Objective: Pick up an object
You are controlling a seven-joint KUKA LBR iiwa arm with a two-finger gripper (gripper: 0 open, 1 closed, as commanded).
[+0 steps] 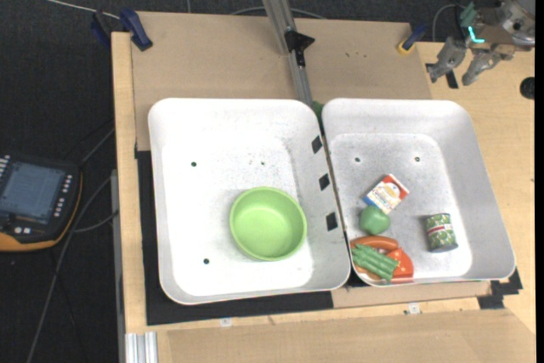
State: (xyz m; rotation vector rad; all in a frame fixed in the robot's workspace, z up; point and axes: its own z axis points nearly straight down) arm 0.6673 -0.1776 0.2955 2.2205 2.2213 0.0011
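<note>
End effector (460, 66), fingers spread and empty: bring it down toward you onto the small green-labelled tin can (439, 232), standing apart.

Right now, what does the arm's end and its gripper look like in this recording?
At the view's upper right, the gripper has two dark grey fingers under a pale metallic body with a small teal light. Thin dark cables run along the wrist, and an orange band sits above it at the frame's edge. The fingers look spread apart.
</note>
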